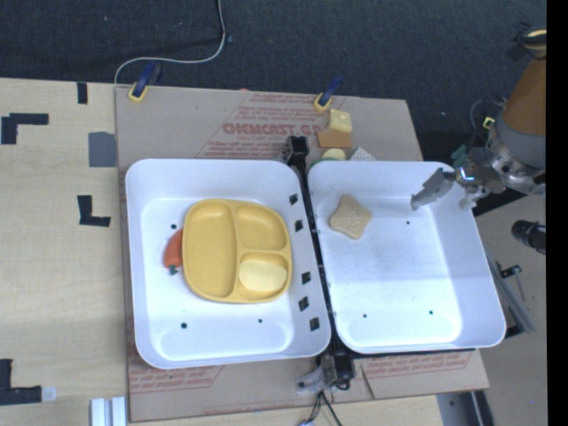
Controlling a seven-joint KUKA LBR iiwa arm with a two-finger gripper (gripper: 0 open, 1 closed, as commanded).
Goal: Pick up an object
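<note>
Looking down, we see the tool over the right bin, near its rim at 2 o'clock; we cannot tell its state from this angle. Nothing visible in it. Tan sponge-like piece lies on the right bin's floor at 10 o'clock, well apart from the tool. Left bin holds a yellow divided plate with an orange item tucked at its 9 o'clock edge.

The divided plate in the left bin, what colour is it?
Yellow. The divided plate shows clearly in the camera view, lying in the left bin.
</note>
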